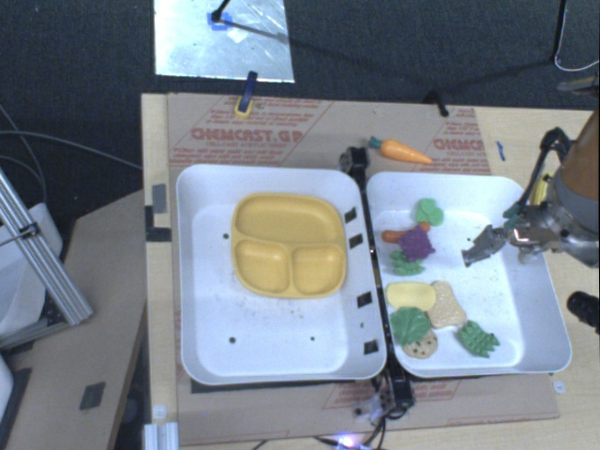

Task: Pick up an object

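My gripper point(480, 248) hangs over the right bin point(534, 279), right of its middle, with the arm coming in from the right edge. Nothing shows between its fingers. Left of it in this bin lie several toy foods: a purple piece point(416, 244), a green round piece point(429, 210), a small orange-red piece point(393, 236), a yellow slab point(411, 295), a tan cracker point(445, 307), a green leafy piece point(409, 323), a cookie point(421, 346) and a green ridged piece point(478, 339). The closest one, the purple piece, is well left of the fingertips.
The left bin point(206, 279) holds a yellow divided plate point(286, 245). A toy carrot point(403, 151) lies on the cardboard behind the bins. A metal sheet point(221, 26) rests on the dark floor at the back. A metal frame point(37, 261) stands at far left.
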